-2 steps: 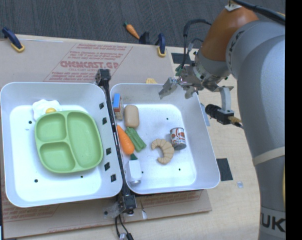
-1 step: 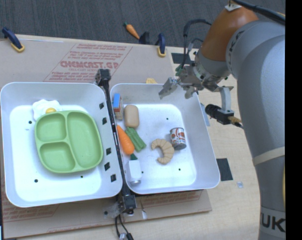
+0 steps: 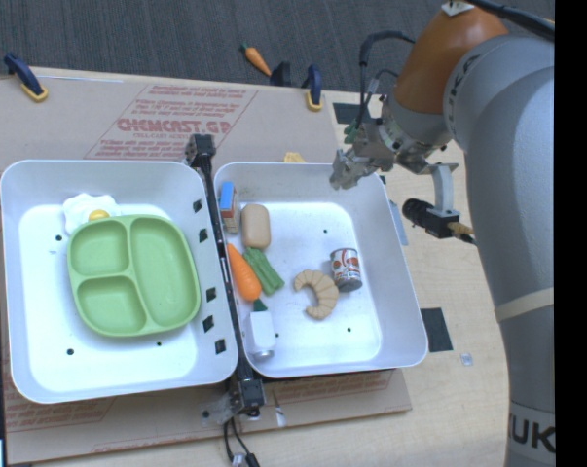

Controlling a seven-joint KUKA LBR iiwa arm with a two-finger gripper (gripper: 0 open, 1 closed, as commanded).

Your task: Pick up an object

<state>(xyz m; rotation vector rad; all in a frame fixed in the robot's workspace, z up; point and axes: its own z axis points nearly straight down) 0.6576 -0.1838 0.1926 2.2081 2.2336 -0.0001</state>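
White plastic is forming both shallow bins on the bench: the left bin [image 3: 20, 261] is carrying a green divided plate [image 3: 132, 273] with a toy fried egg [image 3: 91, 209] peeking out past its upper left corner, while the right bin [image 3: 395, 290] is holding the loose items. Along that bin's left wall an orange carrot [image 3: 242, 272] is lying beside a green vegetable piece [image 3: 265, 271], with a tan bread roll [image 3: 256, 226] just above them and a small blue and orange item [image 3: 226, 202] nearer the divider. A white bottle-like piece [image 3: 261, 331] is sitting near the lower left corner. Toward the middle, a croissant [image 3: 318, 291] is resting just beside a small tin can [image 3: 346, 269] lying tilted with its red label showing. The grey arm [image 3: 507, 163], with its orange band above the wrist, is reaching in from the right, and the gripper [image 3: 349, 170] is hanging over the upper right rim of the right bin, well apart from every object inside; nothing is sitting between it and the rim, and whether it is parted or closed cannot be told from this angle. Blue clamps [image 3: 25, 76] are pinning the cardboard sheet [image 3: 176, 115] under the bins.
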